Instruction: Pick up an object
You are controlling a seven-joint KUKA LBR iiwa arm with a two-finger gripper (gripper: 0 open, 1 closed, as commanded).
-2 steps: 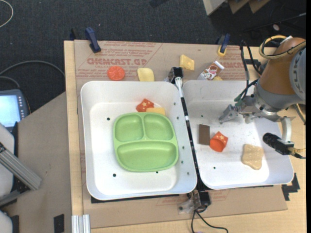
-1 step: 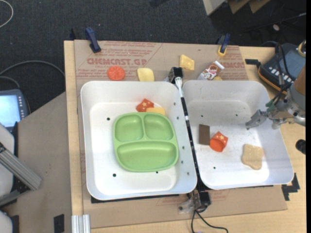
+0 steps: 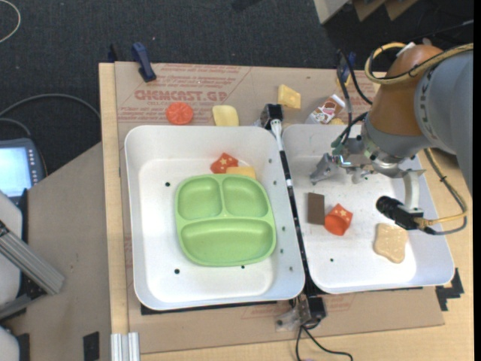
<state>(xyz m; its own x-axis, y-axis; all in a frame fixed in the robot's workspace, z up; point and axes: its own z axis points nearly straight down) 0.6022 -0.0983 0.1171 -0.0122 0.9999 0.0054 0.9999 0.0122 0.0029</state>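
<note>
Cardboard-topped bench (image 3: 188,81), 2 white bins. Right bin (image 3: 361,277) holds brown block (image 3: 316,208), red toy (image 3: 338,219), tan cookie-shaped piece (image 3: 391,243). Gripper (image 3: 342,164) hovers above, jaw state unclear. Red toy looks light, rigid, smooth; pinch across its flat sides.

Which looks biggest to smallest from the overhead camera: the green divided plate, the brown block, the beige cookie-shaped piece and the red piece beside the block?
1. green divided plate, far the largest.
2. beige cookie-shaped piece.
3. brown block and red piece: these look about alike, so I won't rank them.
</note>
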